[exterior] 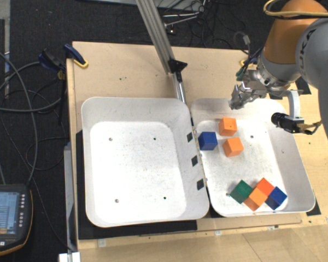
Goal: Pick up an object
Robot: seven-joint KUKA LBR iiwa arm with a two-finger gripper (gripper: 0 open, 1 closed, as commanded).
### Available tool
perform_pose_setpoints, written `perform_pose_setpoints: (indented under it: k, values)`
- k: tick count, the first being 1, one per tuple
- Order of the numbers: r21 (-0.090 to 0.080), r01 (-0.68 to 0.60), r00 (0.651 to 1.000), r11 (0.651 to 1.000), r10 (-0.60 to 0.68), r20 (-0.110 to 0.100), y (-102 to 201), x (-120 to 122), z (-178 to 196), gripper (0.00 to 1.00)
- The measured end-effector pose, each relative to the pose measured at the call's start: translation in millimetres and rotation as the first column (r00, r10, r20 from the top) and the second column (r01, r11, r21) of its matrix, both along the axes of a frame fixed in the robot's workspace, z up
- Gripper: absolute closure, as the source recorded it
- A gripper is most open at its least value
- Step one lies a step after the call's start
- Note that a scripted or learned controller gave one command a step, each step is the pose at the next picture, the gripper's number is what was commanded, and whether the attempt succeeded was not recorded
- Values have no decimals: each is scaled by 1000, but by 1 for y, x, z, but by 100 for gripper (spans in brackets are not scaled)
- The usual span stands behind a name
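Blocks, small painted cubes, are lying in the glossy right bin (295, 162): orange block (233, 147) sitting corner-on, no long axis, beside blue block (208, 141). Pincer (239, 101) is hovering above the bin's far rim; its grip state cannot be told.

Grey arm (311, 42) reaching in from right, end effector (241, 99) pointing down

**Around the two bins**

The wooden counter (131, 70) carries two white bins, and the left bin (134, 157) is beside the right bin (295, 173). A grey metal pole (156, 29) goes at a slant over the far edge. Blue clamps (63, 59) sit at the far left corner. Black cables (22, 97) lie on the dark floor, near a handheld pendant (5, 214) with a screen.
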State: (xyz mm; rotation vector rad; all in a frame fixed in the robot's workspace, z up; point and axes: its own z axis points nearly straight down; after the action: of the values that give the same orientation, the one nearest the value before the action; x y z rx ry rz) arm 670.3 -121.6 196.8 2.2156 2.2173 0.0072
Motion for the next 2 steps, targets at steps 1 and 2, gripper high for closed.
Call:
perform_pose_setpoints:
  k: [1,2]
  values:
    - [1,-1,1000,1000,1,-4,0,1,17,100]
    - [4,-6,1000,1000,6,-10,54,-32,21,100]
